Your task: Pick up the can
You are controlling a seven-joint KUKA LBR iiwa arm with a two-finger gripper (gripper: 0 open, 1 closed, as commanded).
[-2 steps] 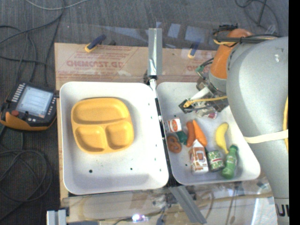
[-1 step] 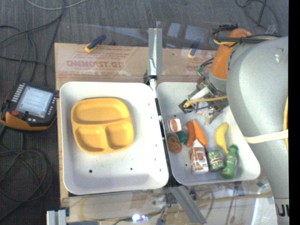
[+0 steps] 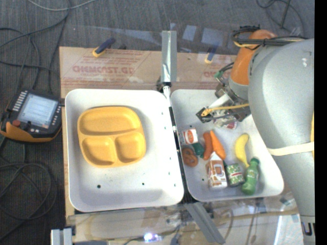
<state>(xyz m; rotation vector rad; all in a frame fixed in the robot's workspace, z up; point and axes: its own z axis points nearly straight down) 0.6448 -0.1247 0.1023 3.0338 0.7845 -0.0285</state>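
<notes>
A small can [image 3: 190,136] with a red and white label lies at the left side of the right bin [image 3: 194,98], close to the divider. My gripper [image 3: 224,117] hangs over the upper middle of that bin, up and to the right of the can and apart from it. Nothing shows between its fingers. The grey arm covers the bin's right edge.
Below and right of the can lie a brown ring [image 3: 190,157], an orange carrot [image 3: 218,145], a banana [image 3: 241,148], a small carton [image 3: 216,172], a green-labelled tin [image 3: 235,173] and a green bottle [image 3: 250,176]. The left bin [image 3: 82,188] holds a yellow divided tray [image 3: 111,135].
</notes>
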